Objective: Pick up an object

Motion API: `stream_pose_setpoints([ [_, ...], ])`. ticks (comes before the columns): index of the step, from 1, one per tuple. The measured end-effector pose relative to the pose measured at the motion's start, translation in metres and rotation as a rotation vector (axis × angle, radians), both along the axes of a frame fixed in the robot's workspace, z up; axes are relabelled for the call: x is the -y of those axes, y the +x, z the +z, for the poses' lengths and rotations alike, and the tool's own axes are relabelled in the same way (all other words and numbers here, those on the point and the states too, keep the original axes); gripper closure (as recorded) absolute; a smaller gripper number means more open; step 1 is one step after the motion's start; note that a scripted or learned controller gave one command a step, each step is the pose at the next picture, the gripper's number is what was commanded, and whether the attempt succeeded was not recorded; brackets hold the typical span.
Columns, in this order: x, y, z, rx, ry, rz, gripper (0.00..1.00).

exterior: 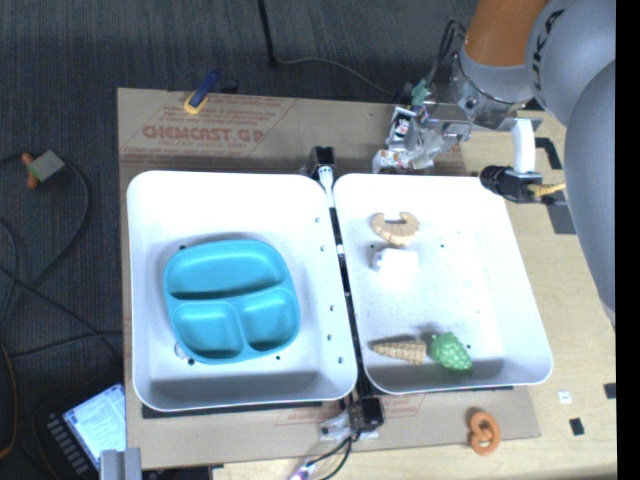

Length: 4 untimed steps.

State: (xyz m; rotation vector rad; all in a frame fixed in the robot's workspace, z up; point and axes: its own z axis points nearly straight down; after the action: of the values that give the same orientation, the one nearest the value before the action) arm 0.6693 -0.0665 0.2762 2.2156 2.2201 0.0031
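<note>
gripper point(408, 153) above R bin's point(520, 268) far rim | finger state: can't tell | blue tray point(232, 300) in L bin point(150, 268)

Arm point(560, 48) cropped by the top and right edges.

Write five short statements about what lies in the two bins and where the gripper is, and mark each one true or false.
1. The blue divided tray lies in the left bin. True.
2. The green object lies in the left bin. False: it lies in the right bin, near its front edge.
3. The gripper is above the right bin's far edge. True.
4. The tan ring-shaped piece lies on the blue tray. False: it lies in the right bin.
5. An orange object lies on the bench outside the bins. True.
</note>
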Motion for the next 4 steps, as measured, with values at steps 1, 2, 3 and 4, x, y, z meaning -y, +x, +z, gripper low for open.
stream_pose_setpoints([
  [1, -0.08, -0.001, -0.046, -0.008, 0.002, 0.001, 1.0],
  [2, -0.154, -0.01, -0.029, -0.005, 0.002, 0.001, 1.0],
  [3, -0.207, -0.061, -0.064, -0.008, 0.002, 0.0, 1.0],
  [4, -0.254, -0.001, -0.025, -0.003, 0.002, 0.0, 1.0],
])
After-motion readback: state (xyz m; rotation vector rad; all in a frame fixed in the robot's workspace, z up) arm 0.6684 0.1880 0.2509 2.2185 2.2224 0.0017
